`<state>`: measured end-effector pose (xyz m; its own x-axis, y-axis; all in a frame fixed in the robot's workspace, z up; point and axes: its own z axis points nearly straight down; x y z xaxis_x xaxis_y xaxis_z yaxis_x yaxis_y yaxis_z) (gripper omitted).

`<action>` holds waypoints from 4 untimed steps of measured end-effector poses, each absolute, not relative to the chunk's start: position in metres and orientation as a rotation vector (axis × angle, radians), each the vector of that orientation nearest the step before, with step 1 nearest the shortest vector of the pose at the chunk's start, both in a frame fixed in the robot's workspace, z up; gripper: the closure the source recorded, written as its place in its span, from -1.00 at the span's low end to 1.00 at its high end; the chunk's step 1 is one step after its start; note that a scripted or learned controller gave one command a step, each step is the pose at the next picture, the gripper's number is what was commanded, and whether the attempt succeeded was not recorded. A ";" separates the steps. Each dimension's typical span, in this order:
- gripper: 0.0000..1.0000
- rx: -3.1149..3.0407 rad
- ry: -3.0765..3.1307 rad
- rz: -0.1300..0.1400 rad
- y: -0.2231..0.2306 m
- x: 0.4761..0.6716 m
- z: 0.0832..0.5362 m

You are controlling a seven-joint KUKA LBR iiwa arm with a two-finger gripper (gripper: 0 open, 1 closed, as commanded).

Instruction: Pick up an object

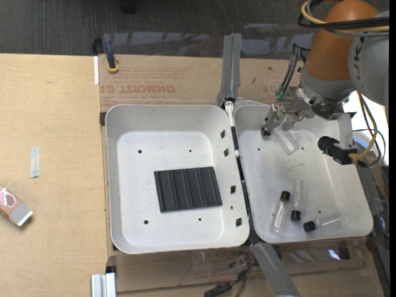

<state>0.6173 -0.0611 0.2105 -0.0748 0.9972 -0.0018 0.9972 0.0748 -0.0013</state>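
My gripper (pixel 276 126) hangs over the back left part of the right bin (pixel 356 228), under the grey arm with its orange band. A clear tube (pixel 286 141) lies tilted just below and right of the gripper; I cannot tell whether it is held or resting on the bin floor. Several clear vials with black caps (pixel 282 206) lie loose in the front part of the right bin, well clear of the gripper. A black ribbed pad (pixel 187 188) lies flat in the middle of the left bin (pixel 117 166).
A grey divider post (pixel 231 67) stands between the bins at the back. Cables and a black connector (pixel 331 146) hang by the arm over the right bin's right side. A small packet (pixel 13 206) and a grey strip (pixel 34 162) lie on the bench at far left.
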 end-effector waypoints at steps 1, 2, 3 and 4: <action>1.00 2.182 2.260 -0.004 -0.020 0.632 0.218; 1.00 2.265 2.176 -0.005 -0.046 0.655 0.224; 1.00 2.263 2.179 -0.005 -0.026 0.659 0.220; 1.00 2.261 2.179 -0.010 -0.027 0.659 0.228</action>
<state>0.6586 -0.0269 0.2284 0.0370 0.9993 -0.0054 0.9993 -0.0370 -0.0037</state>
